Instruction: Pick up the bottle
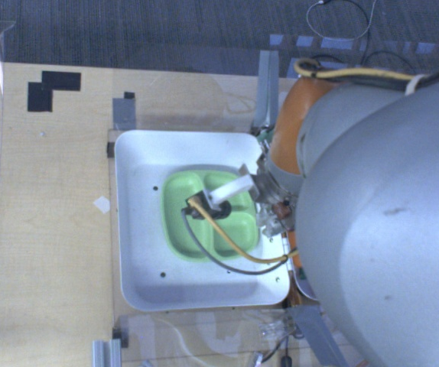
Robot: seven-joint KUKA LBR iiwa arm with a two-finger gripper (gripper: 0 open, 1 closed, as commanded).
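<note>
Gripper: sits at the wrist end of the arm, low over the right-hand side of the white bin as the view has it. The wrist above hides most of it.
Grip: I cannot tell how wide it stands, or whether it has hold of anything.
Bottle: I cannot tell where it lies relative to the gripper. The arm covers everything beneath the gripper and to the view's right of it.
Arm: a broad grey body that reaches in from the view's right and covers that side of the bench.
Orange band: just above the gripper in the view, on the wrist.
White bin: shallow with rounded corners. It spreads from under the gripper toward the view's left, and its bare floor lies well apart from the gripper on that side.
Green tray: lies flat in the middle of the white bin and is divided into compartments. Its right edge is just beside the gripper and the rest extends away to the view's left.
Bench: pale wood, well to the view's left of the gripper, beyond the bin.
Black marks: flat L-shaped patches on the bench, far from the gripper toward the upper left corner.
Metal bracket: at the bin's far left corner, well apart from the gripper.
Carpet: grey floor beyond the bench, above the gripper in the view.
</note>
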